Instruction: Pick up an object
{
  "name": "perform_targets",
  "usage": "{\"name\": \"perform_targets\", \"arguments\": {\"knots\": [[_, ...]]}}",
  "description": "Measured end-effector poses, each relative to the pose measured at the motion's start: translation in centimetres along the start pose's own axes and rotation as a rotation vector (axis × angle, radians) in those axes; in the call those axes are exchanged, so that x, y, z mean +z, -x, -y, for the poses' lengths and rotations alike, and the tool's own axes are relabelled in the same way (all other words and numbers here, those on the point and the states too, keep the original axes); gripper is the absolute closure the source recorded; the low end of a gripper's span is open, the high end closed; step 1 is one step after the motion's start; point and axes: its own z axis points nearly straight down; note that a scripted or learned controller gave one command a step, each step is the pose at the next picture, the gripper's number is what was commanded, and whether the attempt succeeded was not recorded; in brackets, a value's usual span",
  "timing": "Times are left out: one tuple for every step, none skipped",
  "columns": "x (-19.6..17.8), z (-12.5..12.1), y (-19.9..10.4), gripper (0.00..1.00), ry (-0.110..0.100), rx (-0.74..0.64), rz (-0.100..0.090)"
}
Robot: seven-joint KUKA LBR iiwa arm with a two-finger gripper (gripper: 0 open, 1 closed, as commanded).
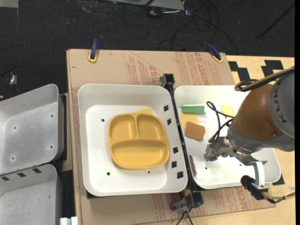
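Camera view, nearest first: the hand hangs low in the right bin; whether it is apart or together, I cannot tell. Just beyond lies an orange wedge, probably light, spongy and easy to pinch across its short sides. Farther back lies a green bar.

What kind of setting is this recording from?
Most likely a robotics lab: white bins on a clamped cardboard sheet, loose cables across dark carpet, and a robot arm working over one bin.

Grey arm with an orange band, trailing black cables.
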Motion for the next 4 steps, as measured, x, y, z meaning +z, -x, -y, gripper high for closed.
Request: {"name": "perform_targets", "arguments": {"knots": [[-6.2, 0.0, 0.4, 1.0, 0.006, -0.006, 0.002], [-11.5, -0.1, 0.4, 1.0, 0.007, -0.007, 0.003], [-11.9, -2.2, -4.0, 1.0, 0.004, -0.011, 0.001], [-11.2, -5.9, -8.4, 1.0, 0.004, -0.012, 0.001]]}}
